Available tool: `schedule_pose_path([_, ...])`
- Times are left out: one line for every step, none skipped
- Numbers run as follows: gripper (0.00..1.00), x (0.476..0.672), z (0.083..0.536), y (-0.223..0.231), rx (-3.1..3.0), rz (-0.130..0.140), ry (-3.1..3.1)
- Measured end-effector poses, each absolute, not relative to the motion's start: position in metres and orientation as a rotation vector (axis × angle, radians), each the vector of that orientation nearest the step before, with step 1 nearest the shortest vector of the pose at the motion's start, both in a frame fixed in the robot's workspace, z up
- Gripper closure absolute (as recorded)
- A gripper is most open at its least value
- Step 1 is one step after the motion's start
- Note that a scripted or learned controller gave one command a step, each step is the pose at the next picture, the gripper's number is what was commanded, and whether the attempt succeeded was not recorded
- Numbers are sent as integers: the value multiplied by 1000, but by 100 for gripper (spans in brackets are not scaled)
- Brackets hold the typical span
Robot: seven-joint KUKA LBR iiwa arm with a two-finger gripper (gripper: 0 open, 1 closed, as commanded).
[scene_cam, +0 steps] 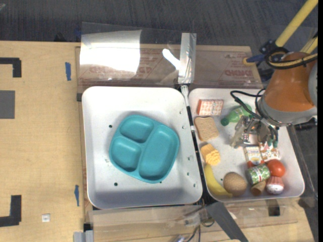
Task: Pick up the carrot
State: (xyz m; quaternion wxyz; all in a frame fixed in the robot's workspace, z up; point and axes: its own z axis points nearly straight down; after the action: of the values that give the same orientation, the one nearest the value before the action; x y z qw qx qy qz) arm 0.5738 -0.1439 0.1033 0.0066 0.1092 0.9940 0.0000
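1. Right bin crowded: gripper low amid the clutter, boxes, can and tomato packed just beside it.
2. Bare patch of floor between bread slice and gripper, narrow.
3. Banana and brown egg-shaped item blocking the near edge.
4. Left bin roomy around the teal divided plate.

Grey KUKA arm with orange wrist band enters from right edge, angled downward and leftward. Metal two-finger gripper hangs below the band, pointing down, wrapped in black cables; finger detail blurred.
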Motion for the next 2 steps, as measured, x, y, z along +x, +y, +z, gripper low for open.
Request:
schedule_pose_path([100, 539, 197, -51, 210, 5, 3121])
schedule_pose_path([100, 540, 204, -52, 214, 3, 3119])
